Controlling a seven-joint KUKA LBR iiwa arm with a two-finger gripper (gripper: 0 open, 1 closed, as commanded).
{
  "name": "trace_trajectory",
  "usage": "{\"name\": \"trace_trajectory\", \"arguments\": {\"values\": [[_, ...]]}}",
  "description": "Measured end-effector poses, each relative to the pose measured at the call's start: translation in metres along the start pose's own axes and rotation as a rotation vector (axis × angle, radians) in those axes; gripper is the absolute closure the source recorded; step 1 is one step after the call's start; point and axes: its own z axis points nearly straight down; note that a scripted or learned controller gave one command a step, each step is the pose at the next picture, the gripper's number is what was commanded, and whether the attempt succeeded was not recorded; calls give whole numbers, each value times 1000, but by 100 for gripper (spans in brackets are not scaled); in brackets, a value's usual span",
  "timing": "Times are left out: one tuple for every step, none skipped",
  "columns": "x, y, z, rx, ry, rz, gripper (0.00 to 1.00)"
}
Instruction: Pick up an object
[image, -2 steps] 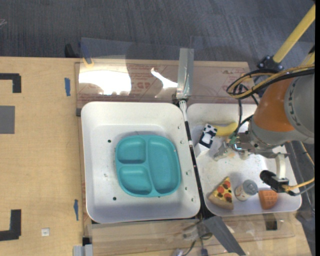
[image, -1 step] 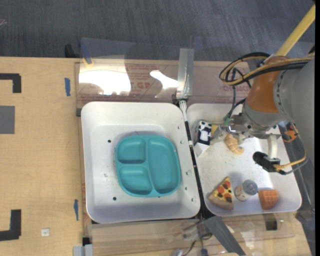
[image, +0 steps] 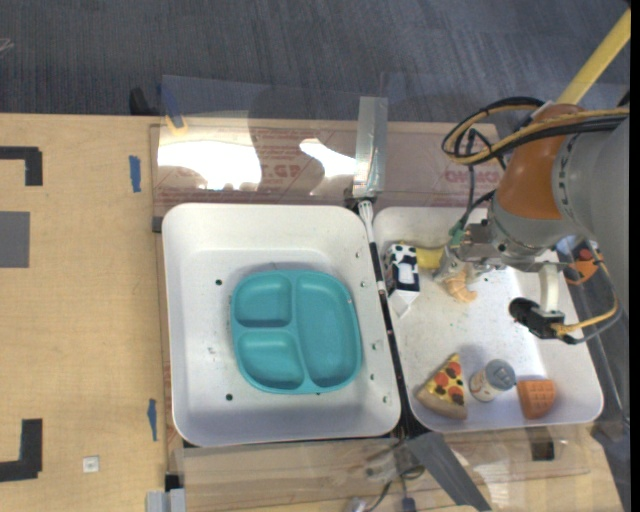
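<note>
Item: small tan object (image: 460, 288), right bin (image: 590, 400), far-left part, beneath gripper (image: 462, 268) (grip state: cannot tell). Probably light, rigid toy; take across its narrower sides.

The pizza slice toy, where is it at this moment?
In the camera view, the pizza slice toy lies in the right bin, near its front-left corner, just left of a small grey can and an orange block.
</note>
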Motion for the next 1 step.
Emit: {"name": "trace_trajectory", "arguments": {"values": [[105, 31, -91, 0, 7, -4, 100]]}}
